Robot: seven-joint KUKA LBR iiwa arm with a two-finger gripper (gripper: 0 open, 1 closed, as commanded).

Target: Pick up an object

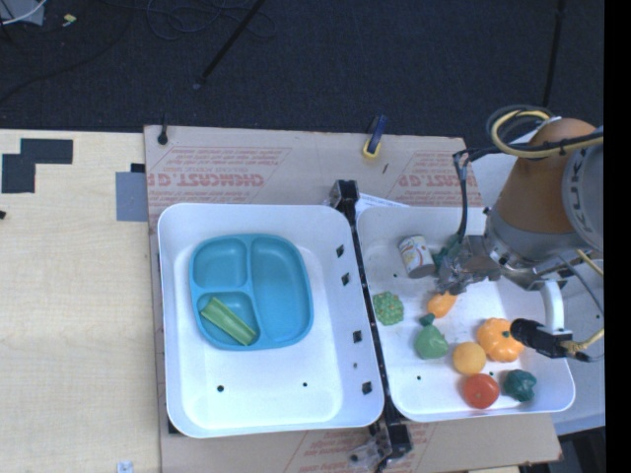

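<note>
In the right bin (414,402) lie several toy foods: a small white can (413,254), a bumpy green piece (387,308), a small orange carrot-like piece (442,304), a green pepper (430,342), an orange pepper (500,339), an orange ball (469,359), a red tomato (481,390) and a dark green piece (520,385). My gripper (451,274) reaches in from the right and hangs low, just above the small orange piece and right of the can. Nothing can be seen held in it.
The left bin (197,392) holds a blue divided plate (251,289) with a green vegetable (228,320) in its lower left compartment. A black divider with clips (360,304) runs between the bins. The arm's grey body and cables (542,205) overhang the right bin's far right side.
</note>
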